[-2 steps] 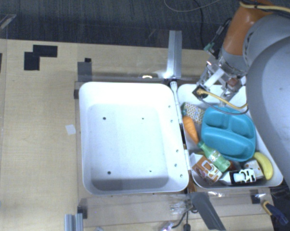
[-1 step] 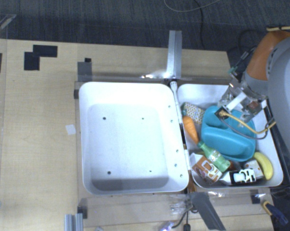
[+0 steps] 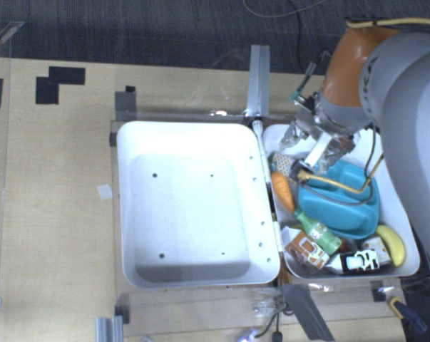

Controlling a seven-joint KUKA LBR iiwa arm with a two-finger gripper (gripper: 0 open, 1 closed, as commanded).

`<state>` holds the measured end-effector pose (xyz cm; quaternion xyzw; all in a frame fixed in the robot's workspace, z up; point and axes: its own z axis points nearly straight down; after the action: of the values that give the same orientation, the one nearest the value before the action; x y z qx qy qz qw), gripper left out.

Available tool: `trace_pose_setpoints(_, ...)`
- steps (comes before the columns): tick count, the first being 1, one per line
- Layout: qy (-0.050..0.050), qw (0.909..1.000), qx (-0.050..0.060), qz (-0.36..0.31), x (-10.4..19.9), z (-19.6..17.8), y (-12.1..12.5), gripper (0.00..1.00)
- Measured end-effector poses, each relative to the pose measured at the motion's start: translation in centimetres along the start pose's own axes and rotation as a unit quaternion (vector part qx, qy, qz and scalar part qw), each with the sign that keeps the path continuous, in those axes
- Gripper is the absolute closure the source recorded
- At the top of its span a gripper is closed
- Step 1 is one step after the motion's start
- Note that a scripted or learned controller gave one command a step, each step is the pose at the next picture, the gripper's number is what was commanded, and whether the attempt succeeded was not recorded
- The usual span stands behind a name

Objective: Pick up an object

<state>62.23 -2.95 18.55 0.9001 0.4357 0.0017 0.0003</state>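
At left of frame, sat the left bin (image 3: pixel 190 205), floor bare and roomy; right of centre, lay the carrot (image 3: pixel 282 192) along the right bin (image 3: pixel 407 258) inner wall, long axis running up-down, just below-left of the gripper (image 3: pixel 311 155); further right, crowded close the blue bowl (image 3: pixel 339 201), bottle (image 3: pixel 318 234) and banana (image 3: pixel 393 244). Could not tell the pincer's state. Judged little side room by the dividing wall
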Motion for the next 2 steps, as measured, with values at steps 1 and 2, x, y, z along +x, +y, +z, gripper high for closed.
trace_pose_setpoints(1, 0.000, 0.9999, 0.001, 0.014, 10.7, 0.1, -6.4, 0.00)
trace_pose_setpoints(2, -0.001, 0.9987, 0.002, 0.051, 13.6, 8.0, -9.9, 0.00)
